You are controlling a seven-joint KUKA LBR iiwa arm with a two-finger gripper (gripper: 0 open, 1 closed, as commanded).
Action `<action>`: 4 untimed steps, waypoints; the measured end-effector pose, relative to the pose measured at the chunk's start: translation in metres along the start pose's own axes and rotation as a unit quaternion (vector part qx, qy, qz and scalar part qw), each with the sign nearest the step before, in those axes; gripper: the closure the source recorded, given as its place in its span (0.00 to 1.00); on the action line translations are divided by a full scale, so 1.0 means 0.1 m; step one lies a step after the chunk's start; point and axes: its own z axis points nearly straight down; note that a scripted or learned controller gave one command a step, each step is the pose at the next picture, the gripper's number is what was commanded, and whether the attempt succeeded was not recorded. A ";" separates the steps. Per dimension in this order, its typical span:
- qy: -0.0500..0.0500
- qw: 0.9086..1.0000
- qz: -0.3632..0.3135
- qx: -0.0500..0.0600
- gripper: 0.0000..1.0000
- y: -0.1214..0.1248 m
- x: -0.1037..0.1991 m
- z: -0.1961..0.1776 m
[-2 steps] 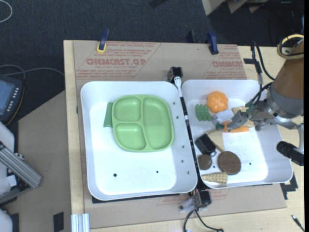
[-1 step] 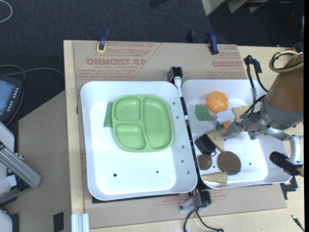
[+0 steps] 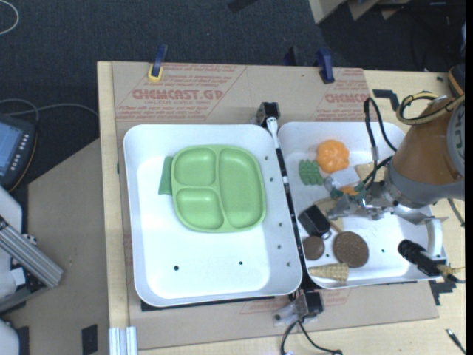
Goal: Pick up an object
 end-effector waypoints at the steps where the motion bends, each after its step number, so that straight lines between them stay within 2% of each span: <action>1: -0.002 1.000 0.000 -0.005 1.00 0.03 -0.01 -0.15; 3: -0.005 1.000 0.000 -0.003 1.00 -0.09 -0.06 -1.35; 4: -0.004 1.000 0.000 -0.001 1.00 -0.09 -0.06 -1.39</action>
